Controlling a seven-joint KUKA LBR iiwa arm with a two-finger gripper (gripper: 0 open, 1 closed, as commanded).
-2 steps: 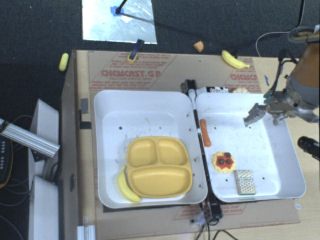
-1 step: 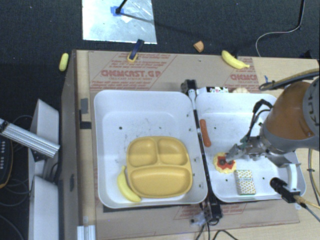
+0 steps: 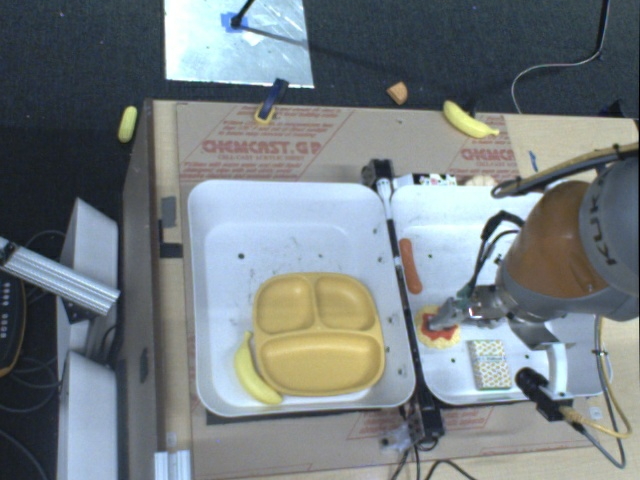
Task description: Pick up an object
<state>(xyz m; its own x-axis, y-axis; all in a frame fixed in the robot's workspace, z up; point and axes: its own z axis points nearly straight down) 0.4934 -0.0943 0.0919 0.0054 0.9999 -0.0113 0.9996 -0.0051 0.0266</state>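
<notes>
End effector partly hiding red-yellow object

Even overhead light, glare on white bins, perhaps slightly soft focus.

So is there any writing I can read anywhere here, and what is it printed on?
"CHEMCAST GP", red, on the brown board behind the left bin.
Red print again on the board's right part, partly hidden and too blurred to read.
"KU", the visible start of a name, on the arm's grey housing.
Small marks on the patterned card in the right bin: too small to read.
</notes>
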